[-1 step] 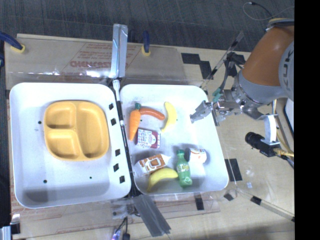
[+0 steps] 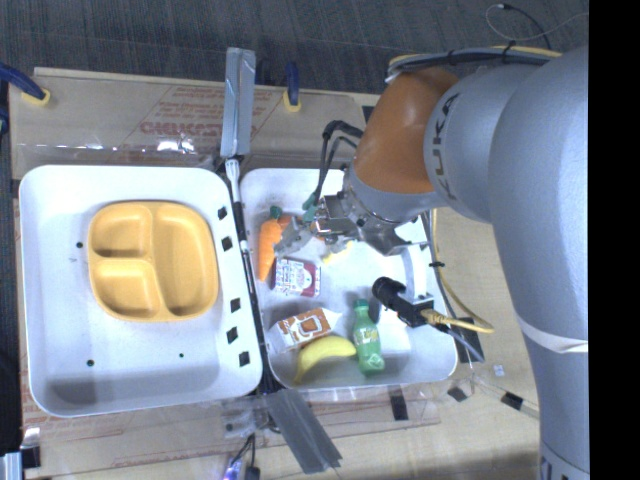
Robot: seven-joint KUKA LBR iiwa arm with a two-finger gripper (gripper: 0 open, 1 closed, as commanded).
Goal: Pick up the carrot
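From the camera view above the bench, 2 shallow white bins sit side by side. The left bin (image 2: 60, 368) holds a yellow plastic plate with 3 compartments (image 2: 153, 260), lying flat near its middle.

The right bin (image 2: 440, 370) is the busy one. The orange carrot with a green leafy top (image 2: 267, 251) lies along the bin's left wall, in the upper left part, its green end pointing to the far side and its tip toward the near side. The grey arm (image 2: 500, 148), with its orange band (image 2: 400, 133), reaches in from the right, and the two-finger gripper (image 2: 312, 226) sits low over the bin just to the right of the carrot's upper half, very close to it. From here I cannot tell whether the gripper is open or closed, nor whether it touches the carrot.

Just below the gripper lies a small red and white carton (image 2: 296, 277), close beside the carrot's lower end. Nearer the front are a brown and orange box (image 2: 305, 327), a yellow banana (image 2: 325, 355) touching that box, and a green plastic bottle (image 2: 366, 340) just to the banana's right.
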